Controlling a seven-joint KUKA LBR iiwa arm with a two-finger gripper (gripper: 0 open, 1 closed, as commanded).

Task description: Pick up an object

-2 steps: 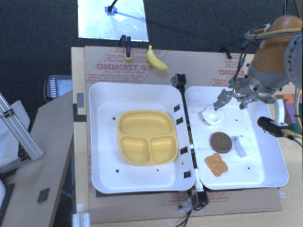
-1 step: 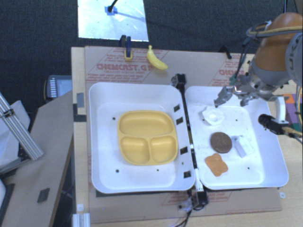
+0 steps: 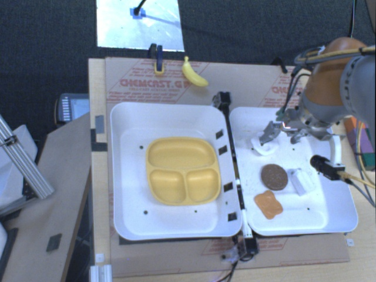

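Nearest me is a tan piece [image 3: 268, 204], lying flat in the near part of the right bin [image 3: 341, 219].

Going from the left, the left bin [image 3: 126, 157] holds a yellow plate [image 3: 179, 170] with three compartments. It sits upright and about central on the bin floor, well clear of the walls. Beyond that bin, on the desk [image 3: 247, 78] at the far side, lies a banana [image 3: 194, 74], outside both bins.

In the right bin, a white piece [image 3: 264, 147] lies at the far left, close to the divide between the bins. Nearer to me and a little right is a brown disc [image 3: 274, 177], flat on the floor. It lies just beyond the tan piece and apart from it. Just right of the disc is a grey block [image 3: 299, 182], tilted across the floor, close to the disc; I cannot tell whether they touch.

The arm [image 3: 335, 87] comes in from the right over the far part of the right bin. The end effector [image 3: 279, 138] is released, with nothing between its fingers. Its left finger [image 3: 270, 133] is at the white piece, though I cannot tell whether it touches it. The white piece lies on the bin floor, not lifted.
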